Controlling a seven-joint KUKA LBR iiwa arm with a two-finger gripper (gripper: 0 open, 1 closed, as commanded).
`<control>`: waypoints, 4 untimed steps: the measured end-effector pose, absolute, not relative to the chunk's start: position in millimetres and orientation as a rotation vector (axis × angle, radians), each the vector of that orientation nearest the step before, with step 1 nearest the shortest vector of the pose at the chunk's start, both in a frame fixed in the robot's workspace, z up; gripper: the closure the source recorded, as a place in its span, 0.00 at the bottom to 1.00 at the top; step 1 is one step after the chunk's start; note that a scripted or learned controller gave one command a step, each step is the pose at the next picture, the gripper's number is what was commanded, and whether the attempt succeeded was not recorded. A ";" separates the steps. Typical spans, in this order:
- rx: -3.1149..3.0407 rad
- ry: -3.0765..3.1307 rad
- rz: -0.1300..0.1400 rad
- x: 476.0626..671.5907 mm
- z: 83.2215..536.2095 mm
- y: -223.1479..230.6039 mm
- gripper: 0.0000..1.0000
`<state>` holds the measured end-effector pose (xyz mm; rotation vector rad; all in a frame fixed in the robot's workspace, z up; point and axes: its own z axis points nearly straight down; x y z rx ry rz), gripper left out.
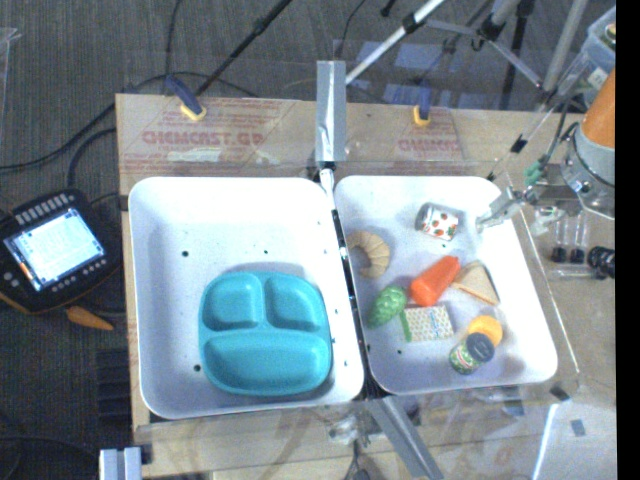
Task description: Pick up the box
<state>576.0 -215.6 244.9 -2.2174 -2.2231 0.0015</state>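
Box [428, 323]: small, flat, pale with fine speckled print and a green edge; lies in the right bin [520, 298], between broccoli [388, 305] and jar [472, 352], below the carrot [435, 280].
Tool [505, 205]: over the bin's upper right rim; grip state cannot be told.

arm [603, 128] cut by right edge, tool [503, 206] blurred

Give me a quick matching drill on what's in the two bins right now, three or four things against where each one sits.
Things:
1. blue tray
2. box
3. can
4. croissant

Places:
A. far part of the right bin
B. by the divider between the bins
C. left bin
D. between the green vegetable and the bottle

Pairs: 1-C, 2-D, 3-A, 4-B
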 end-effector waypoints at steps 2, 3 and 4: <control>-2.035 -2.388 0.002 489.0 131.1 -132.2 0.00; -2.167 -2.281 -0.005 492.9 89.6 -126.0 0.00; -2.166 -2.281 -0.007 493.4 98.0 -125.1 1.00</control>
